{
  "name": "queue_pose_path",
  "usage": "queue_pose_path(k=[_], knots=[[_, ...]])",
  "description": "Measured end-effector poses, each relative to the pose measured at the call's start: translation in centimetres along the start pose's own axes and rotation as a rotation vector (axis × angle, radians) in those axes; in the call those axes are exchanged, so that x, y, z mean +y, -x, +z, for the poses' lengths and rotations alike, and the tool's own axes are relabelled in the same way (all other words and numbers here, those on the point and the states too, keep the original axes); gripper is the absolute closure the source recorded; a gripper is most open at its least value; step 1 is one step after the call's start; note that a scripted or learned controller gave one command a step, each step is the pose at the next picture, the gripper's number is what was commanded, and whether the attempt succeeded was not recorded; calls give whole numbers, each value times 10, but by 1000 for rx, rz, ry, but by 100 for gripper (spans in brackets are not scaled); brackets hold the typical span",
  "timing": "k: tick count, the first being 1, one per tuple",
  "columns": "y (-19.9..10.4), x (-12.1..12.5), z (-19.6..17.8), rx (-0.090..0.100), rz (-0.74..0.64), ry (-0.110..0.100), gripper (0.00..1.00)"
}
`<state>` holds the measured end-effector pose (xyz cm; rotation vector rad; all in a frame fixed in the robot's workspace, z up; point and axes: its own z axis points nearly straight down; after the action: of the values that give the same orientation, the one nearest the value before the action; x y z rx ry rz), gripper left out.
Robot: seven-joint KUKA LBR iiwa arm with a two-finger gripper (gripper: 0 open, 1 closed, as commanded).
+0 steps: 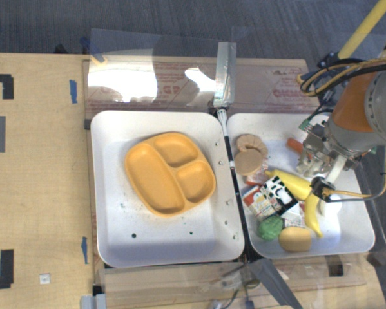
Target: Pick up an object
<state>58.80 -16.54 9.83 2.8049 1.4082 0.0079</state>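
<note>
One glossy three-well orange tray (170, 172), curved banana (303, 196)

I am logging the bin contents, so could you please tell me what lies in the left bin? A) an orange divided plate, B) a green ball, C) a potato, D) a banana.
A: the orange divided plate lies alone in the left bin, while the banana and the other small items sit in the right bin.

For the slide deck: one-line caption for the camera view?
KUKA arm's claw hovers over the cluttered right bin near a banana; orange divided plate sits in the left bin.
</note>
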Motion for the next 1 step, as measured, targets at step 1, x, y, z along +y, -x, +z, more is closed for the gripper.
queue_pose_path(k=[1], knots=[[-41, 54, 12, -6, 47, -13, 100]])
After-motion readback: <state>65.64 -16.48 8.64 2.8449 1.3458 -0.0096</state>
